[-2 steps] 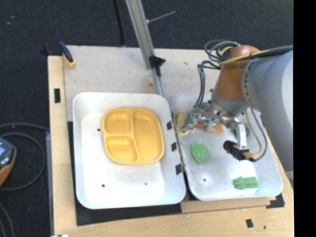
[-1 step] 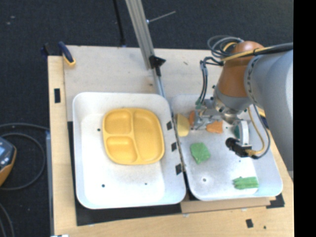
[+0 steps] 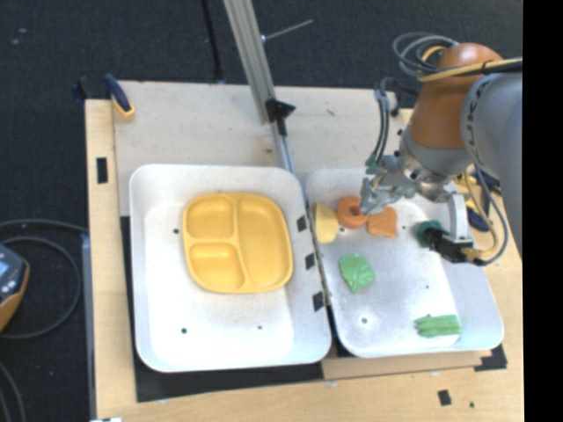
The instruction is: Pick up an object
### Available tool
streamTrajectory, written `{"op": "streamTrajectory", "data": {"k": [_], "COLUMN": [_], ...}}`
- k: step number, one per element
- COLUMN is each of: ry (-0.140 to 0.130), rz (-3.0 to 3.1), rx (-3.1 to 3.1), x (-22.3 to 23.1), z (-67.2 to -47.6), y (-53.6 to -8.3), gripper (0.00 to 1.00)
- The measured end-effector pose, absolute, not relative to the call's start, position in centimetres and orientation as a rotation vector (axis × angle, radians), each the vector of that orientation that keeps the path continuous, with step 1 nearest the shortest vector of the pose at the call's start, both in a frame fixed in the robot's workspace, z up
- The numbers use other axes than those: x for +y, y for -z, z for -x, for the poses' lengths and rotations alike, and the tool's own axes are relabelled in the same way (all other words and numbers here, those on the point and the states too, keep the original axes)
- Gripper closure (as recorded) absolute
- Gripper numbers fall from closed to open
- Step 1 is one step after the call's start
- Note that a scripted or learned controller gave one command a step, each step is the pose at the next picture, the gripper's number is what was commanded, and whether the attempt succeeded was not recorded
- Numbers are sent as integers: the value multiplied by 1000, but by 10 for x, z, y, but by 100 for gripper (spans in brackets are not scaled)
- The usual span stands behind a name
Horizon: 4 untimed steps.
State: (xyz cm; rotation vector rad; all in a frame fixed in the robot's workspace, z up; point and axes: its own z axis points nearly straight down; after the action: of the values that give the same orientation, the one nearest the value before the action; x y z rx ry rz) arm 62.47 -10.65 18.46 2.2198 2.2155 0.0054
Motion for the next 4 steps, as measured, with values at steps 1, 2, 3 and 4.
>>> {"op": "streamTrajectory", "data": {"k": [1,2,3,4], "ry": [-6,-3,-4,-4], "rz": [-2215,-2215,-2212,-2212], "rx": [2219,2222,2227,2227], "x": [-108,-109,-62,-14], "z": [-626,-627,-631,-638], "y": [-239,-259,-264,-264], "gripper": [100,100,100,100]}}
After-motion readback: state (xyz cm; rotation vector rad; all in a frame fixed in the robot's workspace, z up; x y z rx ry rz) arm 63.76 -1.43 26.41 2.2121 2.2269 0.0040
